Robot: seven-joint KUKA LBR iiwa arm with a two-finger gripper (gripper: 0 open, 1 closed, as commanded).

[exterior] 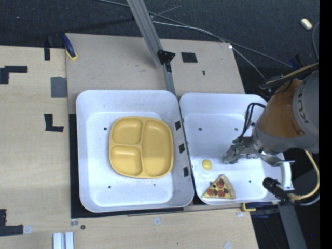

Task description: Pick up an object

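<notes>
Grey end effector (right bin) beside yellow ball.

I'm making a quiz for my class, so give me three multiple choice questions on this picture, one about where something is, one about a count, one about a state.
1. Where does the pizza slice lie?
A. On the yellow plate
B. In the right bin, near its front edge
C. On the wooden bench

2. How many compartments has the yellow plate?
A. Three
B. Five
C. One

3. How does the gripper stand to the small yellow piece?
A. Apart, beside it
B. Clamped on it
C. Lifting it over the left bin

Answers: 1 B, it rests on the right bin floor. 2 A, its ridges mark off three sections. 3 A, bare white floor separates them.
</notes>
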